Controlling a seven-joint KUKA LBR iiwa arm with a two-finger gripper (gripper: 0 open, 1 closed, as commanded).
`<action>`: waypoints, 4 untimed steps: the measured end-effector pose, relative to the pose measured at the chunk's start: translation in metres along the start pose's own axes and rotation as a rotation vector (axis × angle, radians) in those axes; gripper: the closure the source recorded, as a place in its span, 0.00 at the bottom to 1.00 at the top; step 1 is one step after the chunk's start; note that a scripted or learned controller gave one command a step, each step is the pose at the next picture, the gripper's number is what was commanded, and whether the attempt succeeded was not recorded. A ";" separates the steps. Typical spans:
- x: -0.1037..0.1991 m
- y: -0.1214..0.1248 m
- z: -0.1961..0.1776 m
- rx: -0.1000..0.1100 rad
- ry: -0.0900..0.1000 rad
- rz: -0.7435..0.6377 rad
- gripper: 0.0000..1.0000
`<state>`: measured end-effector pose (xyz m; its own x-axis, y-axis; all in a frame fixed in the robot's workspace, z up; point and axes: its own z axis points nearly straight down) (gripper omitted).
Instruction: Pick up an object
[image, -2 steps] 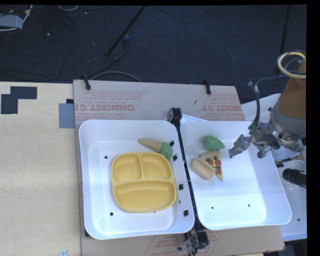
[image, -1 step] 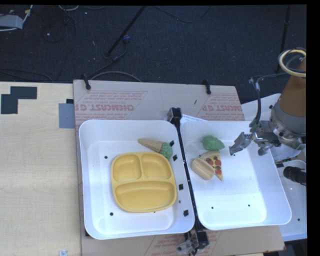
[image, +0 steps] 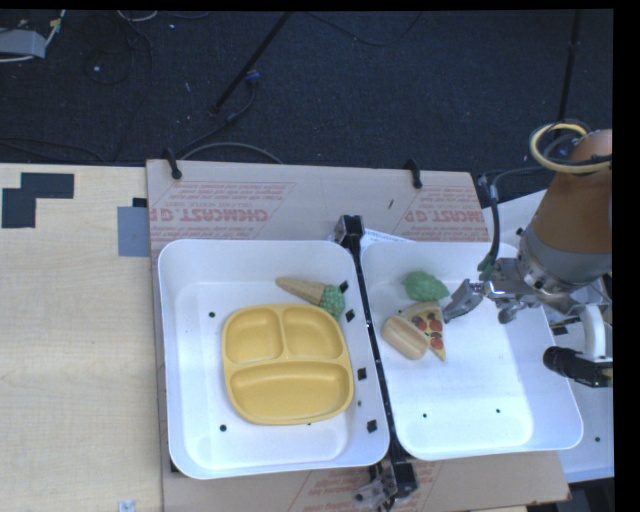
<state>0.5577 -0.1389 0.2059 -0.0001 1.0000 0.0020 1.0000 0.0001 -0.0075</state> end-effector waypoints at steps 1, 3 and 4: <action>0.010 -0.004 0.058 0.002 0.001 0.002 0.00; 0.009 -0.006 0.096 -0.002 0.000 0.005 1.00; 0.007 0.004 0.041 -0.009 -0.002 -0.001 1.00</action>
<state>0.5611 -0.1323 0.1649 -0.0013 1.0000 -0.0003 1.0000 0.0013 0.0015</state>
